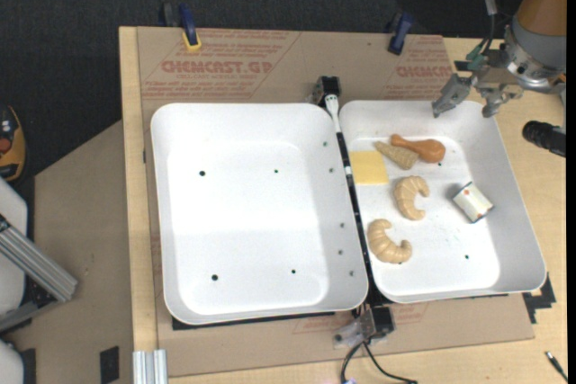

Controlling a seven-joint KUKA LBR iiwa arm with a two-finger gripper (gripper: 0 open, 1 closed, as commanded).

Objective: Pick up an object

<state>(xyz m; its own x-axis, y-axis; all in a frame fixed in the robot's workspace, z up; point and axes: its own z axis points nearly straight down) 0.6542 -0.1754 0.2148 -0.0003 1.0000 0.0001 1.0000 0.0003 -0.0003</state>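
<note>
Camera view from above, at a slant: two shallow white bins side by side on the table (270, 49). Left bin (180, 139) bare white inside apart from four small dark dots. Right bin (513, 238) holding five items: an orange-ended drumstick (418, 147) lying crosswise near the far side, a flat yellow square (369, 167) just beside it against the left wall, a pale croissant (413, 196) near the middle, a second croissant (389, 242) nearer the front, and a small white cylinder (472, 201) with a red mark toward the right. All five resting on the bin floor, none lifted; the drumstick touching or nearly touching the yellow square, hard to tell which. Claw (468, 103) hanging over the far right corner of the right bin, fingers spread wide with nothing between them, well apart from every item. Grey arm with its orange band (544, 13) reaching in from the right edge. Blue clamps (186, 21) at the table's far edge.
</note>
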